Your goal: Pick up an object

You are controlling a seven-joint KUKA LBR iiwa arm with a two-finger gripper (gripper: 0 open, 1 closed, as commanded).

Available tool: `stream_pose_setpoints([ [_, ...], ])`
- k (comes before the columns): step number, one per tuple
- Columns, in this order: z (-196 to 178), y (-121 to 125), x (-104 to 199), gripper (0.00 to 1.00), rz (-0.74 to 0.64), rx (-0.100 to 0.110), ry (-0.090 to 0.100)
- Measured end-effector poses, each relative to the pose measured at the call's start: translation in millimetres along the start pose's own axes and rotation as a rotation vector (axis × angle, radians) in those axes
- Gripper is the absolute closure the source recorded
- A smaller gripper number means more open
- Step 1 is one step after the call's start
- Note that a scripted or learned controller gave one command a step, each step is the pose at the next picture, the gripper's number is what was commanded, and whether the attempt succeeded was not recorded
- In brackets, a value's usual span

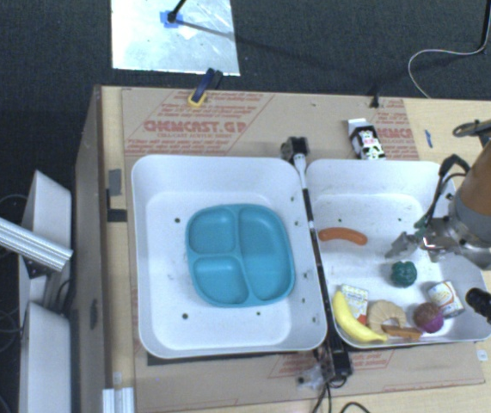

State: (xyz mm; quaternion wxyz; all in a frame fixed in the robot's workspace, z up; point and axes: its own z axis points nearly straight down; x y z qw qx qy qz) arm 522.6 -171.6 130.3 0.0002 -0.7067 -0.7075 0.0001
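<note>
Probably light, hard and slick: green ball (pixel 403 273) just below gripper (pixel 413 243), fingers seemingly apart; best pinched across its middle.

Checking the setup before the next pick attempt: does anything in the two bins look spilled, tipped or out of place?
Nothing stands out. The blue divided plastic tray lies flat in the left white bin; the orange sausage, teal lump and yellow banana sit in the right.

A divided plate (pixel 240 255) sits in the left bin (pixel 155 231); the right bin (pixel 365 183) holds a sausage (pixel 342 237), banana (pixel 353 319) and ball (pixel 404 273).
</note>
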Motion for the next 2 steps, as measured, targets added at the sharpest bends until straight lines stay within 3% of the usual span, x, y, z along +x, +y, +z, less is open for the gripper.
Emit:
stream_pose_setpoints([
  [1, 46.0, -15.0, 18.9, 0.0, 0.0, -0.002, 0.0],
  [2, 35.4, -13.9, 18.8, 1.0, -0.001, -0.005, -0.001],
])
